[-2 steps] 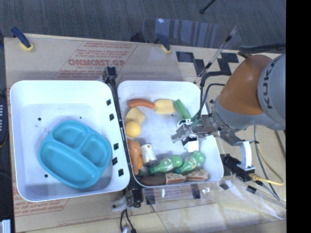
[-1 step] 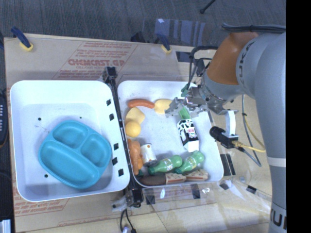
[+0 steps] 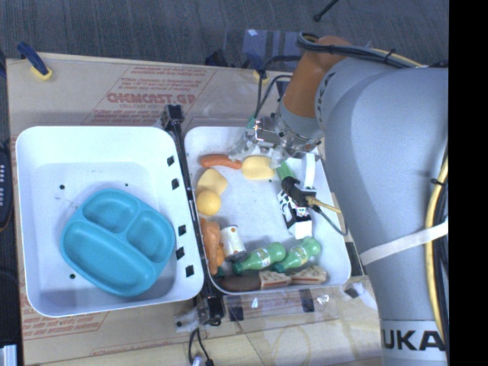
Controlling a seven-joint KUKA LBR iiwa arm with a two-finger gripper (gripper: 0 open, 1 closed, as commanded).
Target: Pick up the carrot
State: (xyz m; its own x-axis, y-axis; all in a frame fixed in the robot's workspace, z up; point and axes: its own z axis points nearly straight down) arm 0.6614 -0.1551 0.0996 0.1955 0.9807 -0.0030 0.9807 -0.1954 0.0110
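The carrot (image 3: 219, 160) lay crosswise just left of the claw (image 3: 267, 139); couldn't tell if that was open or closed.

A brown cardboard sheet (image 3: 130, 90) with red print covers the bench under 2 white bins; dark grey carpet (image 3: 152, 14) lies beyond.
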